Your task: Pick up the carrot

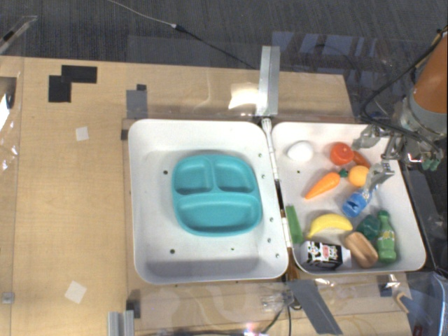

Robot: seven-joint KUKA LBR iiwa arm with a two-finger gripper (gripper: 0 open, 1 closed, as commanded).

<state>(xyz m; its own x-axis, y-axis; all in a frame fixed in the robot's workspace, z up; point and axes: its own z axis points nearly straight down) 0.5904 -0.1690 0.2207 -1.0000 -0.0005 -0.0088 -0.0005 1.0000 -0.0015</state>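
The carrot (pixel 323 184), orange with a green top, lies at a slant in the middle of the right bin (pixel 406 208). Its tip points to the lower left. My gripper (pixel 374 158) hovers over the bin's upper right part, to the right of the carrot and apart from it. Its fingers (pixel 365 141) are spread open with nothing between them. An orange ball (pixel 358 176) lies between the carrot's green top and the gripper.
The right bin also holds a white egg (pixel 299 151), a red tomato (pixel 341 152), a blue toy (pixel 355 204), a banana (pixel 330 223), a green bottle (pixel 386 236), a bread roll (pixel 361 249) and a black-and-white carton (pixel 323 254). A teal divided plate (pixel 215 193) lies in the left bin (pixel 150 187).
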